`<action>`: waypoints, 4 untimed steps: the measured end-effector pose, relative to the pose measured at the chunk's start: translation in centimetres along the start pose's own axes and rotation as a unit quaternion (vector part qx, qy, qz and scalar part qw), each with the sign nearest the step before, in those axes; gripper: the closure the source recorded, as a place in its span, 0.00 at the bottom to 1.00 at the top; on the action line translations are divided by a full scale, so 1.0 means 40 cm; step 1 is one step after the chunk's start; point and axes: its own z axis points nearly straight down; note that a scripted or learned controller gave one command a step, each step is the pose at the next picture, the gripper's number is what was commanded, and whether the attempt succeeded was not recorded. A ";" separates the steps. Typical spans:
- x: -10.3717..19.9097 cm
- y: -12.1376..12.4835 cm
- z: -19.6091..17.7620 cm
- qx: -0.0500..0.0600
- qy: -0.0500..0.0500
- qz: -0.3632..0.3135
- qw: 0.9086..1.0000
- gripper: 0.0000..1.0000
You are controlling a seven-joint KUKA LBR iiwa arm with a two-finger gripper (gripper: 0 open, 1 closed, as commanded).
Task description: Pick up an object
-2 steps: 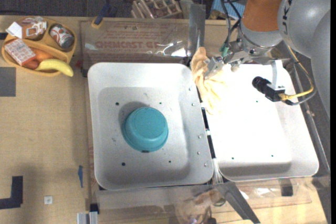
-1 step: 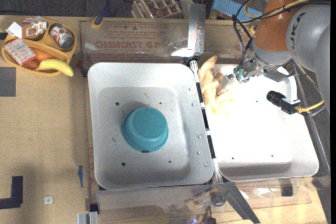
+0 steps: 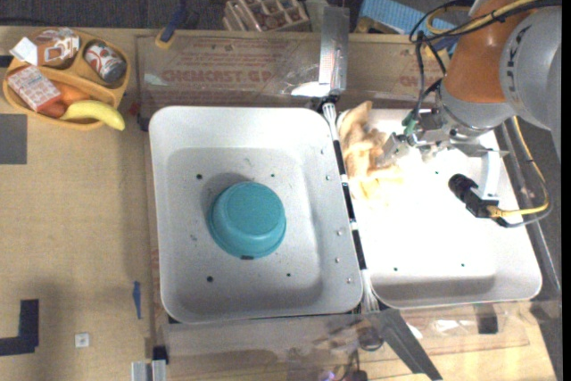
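Teal bowl (image 3: 248,219), round and upside down, sits near the centre of the left bin (image 3: 178,138). Pale tan objects (image 3: 361,147) (shapes blurred, overexposed) lie at the right bin's (image 3: 464,281) upper-left corner. Gripper (image 3: 403,138) hangs just beside them; its finger state cannot be told.

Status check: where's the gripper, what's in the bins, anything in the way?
Gripper low in right bin, beside tan object at the bin's far-left corner. Grip unconfirmed. Teal bowl upside down in left bin. Nothing between gripper and tan object.
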 end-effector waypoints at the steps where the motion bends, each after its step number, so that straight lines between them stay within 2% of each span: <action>1: 0.000 0.000 0.000 0.000 0.000 0.000 1.000 0.00; 2: 0.015 0.081 0.079 -0.008 -0.003 -0.134 0.991 0.00; 3: 0.015 0.086 0.048 -0.012 -0.003 -0.133 0.991 1.00; 4: 0.014 0.086 0.047 -0.011 -0.003 -0.133 0.991 0.00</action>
